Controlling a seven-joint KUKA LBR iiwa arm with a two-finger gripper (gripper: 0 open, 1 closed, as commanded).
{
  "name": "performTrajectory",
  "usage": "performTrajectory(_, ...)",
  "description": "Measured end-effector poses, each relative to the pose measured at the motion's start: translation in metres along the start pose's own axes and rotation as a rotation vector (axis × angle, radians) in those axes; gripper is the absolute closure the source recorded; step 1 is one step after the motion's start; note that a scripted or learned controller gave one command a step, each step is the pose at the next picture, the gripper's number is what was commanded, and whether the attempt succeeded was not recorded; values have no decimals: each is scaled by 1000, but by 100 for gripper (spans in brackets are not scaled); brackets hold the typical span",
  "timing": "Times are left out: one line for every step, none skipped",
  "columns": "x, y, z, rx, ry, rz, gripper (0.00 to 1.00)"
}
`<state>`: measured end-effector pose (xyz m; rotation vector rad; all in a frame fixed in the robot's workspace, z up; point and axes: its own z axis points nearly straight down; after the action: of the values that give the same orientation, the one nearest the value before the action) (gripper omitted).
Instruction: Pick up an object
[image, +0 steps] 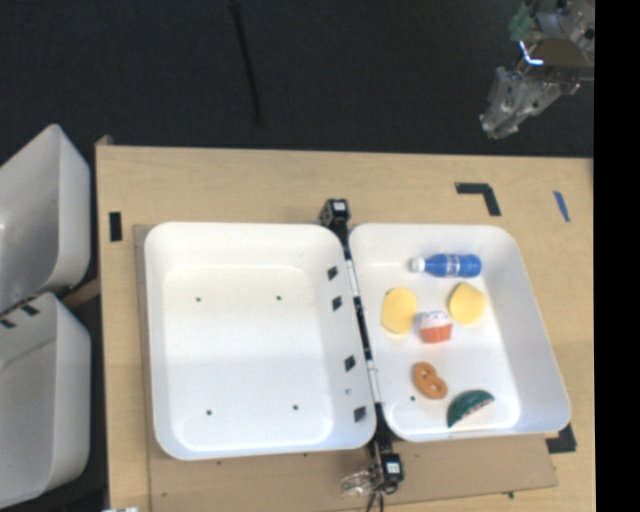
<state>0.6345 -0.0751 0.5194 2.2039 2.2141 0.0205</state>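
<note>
Up at the top right of the camera view, the gripper is hanging well above and beyond the bench, over the dark floor rather than over either bin. Its end is too small and blurred for me to judge how far it is parted, so I cannot tell; nothing is showing in its grasp. Parked there, it is leaving both bins unobstructed to the camera, which probably suits a program that is choosing a target before descending.

Everything worth picking is sitting in the right bin. A blue bottle is lying on its side near the far wall. Just below it, two yellow pieces are flanking a small red-and-white cup: the left yellow piece is standing slightly apart from the cup, while the right yellow piece is touching it or nearly so. Nearer the camera, an orange pretzel-like toy and a dark green wedge are resting close together, the wedge near the bin's front rim.

Being loosely scattered, several items are offering room around them for fingers; the bottle and the left yellow piece look like the least crowded choices. The left bin is not offering any candidate.
</note>
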Motion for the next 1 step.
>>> performTrajectory(47,-7,99,29,3,-1,100)
